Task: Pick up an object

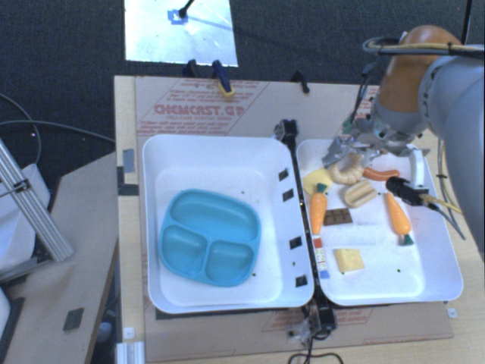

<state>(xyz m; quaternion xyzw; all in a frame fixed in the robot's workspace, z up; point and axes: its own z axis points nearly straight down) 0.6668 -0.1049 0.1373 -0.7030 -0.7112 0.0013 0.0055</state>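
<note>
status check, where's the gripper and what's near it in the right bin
Gripper low over right bin's far end, fingers unclear. Croissant just below it, nothing seen held. Hot dog, bread roll, carrots crowd close.

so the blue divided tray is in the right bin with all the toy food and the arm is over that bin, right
Not quite. The camera view shows the blue divided tray alone in the left bin, not the right one. The toy food, including two carrots and a cheese piece, lies in the right bin, and the gripper is over that bin's far end.
</note>
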